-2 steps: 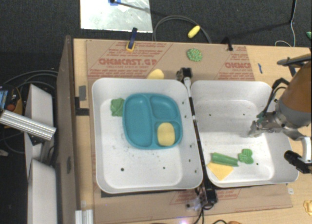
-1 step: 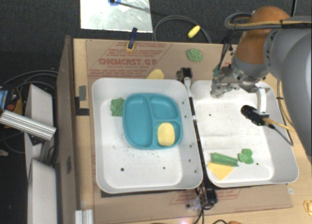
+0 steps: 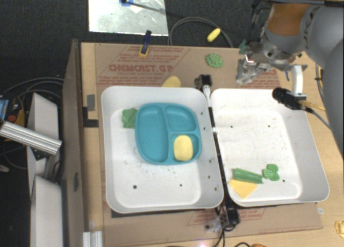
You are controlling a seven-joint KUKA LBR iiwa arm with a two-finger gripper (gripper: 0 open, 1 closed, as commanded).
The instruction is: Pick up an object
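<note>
My jaws: my gripper (image 3: 248, 72) hangs above the far edge of the right bin (image 3: 312, 149), past its back rim, over the brown surface (image 3: 134, 65). I cannot tell how the jaws stand; the view is too small and cluttered there, and I see nothing between them.

Step in hand: judging by this, I am high and off to the back, so the approach to a target comes first.

Likeliest target: the green bean-like piece (image 3: 247, 176), lying flat in the right bin near its front rim, long and narrow, smooth and glossy.

Neighbours in the right bin: a yellow wedge (image 3: 243, 188) touches the green piece on its front side; a small green leafy piece (image 3: 271, 172) sits just beside its outer end.

How to do it well: I should come down over the middle of the green piece, jaws set across its narrow width, so the wedge is not caught too. It looks light and slippery, so it may skid.

Left of the right bin: the left bin (image 3: 115, 186) bears a blue divided tray (image 3: 156, 133) with a yellow rounded object (image 3: 183, 147) in one compartment, and a green scrap (image 3: 129, 117) at the tray's far side.
</note>
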